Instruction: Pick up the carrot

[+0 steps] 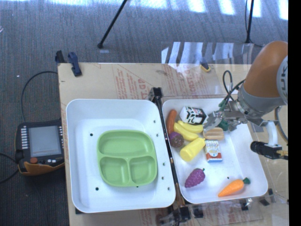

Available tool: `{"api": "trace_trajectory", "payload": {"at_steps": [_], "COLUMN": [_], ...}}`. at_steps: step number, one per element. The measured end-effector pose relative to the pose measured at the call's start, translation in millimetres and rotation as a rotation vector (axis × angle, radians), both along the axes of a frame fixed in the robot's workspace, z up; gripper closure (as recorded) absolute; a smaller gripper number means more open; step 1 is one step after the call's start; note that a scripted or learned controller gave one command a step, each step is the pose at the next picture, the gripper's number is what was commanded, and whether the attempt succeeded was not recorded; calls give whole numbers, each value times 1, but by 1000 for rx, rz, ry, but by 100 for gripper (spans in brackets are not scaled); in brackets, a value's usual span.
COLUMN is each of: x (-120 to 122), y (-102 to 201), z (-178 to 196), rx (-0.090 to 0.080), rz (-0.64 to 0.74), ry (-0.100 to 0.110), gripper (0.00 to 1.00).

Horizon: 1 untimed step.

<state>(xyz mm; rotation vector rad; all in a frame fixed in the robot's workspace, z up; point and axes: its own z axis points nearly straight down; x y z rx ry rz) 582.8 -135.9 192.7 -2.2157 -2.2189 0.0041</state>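
The gripper (219, 120) is seen low over the upper middle of the right bin (256, 166), just above a small bun-like toy (214, 134) and beside the bananas (186, 130) and a black-and-white carton (193, 114). Whether its fingers are parted or closed cannot be told from this view (they are small and cluttered by cabling), and nothing is seen held between them.

The carrot (232, 187) is found well apart from the gripper, in the near right corner of the same bin, lying flat on the bin floor. Its long axis is set at a slant: the green top points up and to the right, toward the bin's right wall, and the orange tip points down and to the left. A purple grape bunch (194, 177) lies to its left, with a clear gap between.

The step in hand is judged to be the approach. It would be done well if the gripper were carried over the carrot's orange middle, the fingers turned to close across the slanted long axis, and the descent kept clear of the nearby rim.
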Motion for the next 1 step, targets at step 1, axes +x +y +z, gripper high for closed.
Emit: {"api": "trace_trajectory", "payload": {"at_steps": [1], "x": [-80], "y": [-22], "z": [-37], "rx": [5], "rz": [316], "ry": [5], "gripper": [0]}}
